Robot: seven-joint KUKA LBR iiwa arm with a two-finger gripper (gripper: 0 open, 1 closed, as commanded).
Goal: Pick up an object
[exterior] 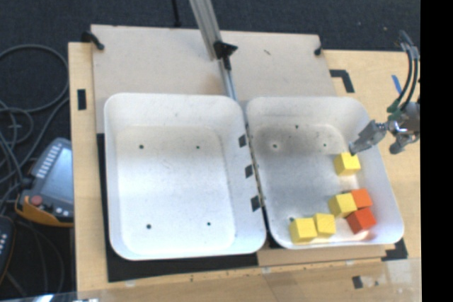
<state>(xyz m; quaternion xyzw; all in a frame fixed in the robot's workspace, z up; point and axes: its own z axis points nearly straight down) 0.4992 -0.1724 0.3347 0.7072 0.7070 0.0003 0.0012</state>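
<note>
Yellow blocks (pixel 313 227) in right bin (pixel 297 117), fingers (pixel 382 138) spread open above, holding nothing.

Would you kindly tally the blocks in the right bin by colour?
Yellow blocks: 4
Orange blocks: 2
Total: 6, all in the right bin

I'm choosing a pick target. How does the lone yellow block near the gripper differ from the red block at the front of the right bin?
The lone yellow block is yellow; the red block is red. The lone yellow block sits apart, close to the gripper; the red block is packed against an orange block, farther from the gripper. Both look like similar small cubes in the right bin.
</note>
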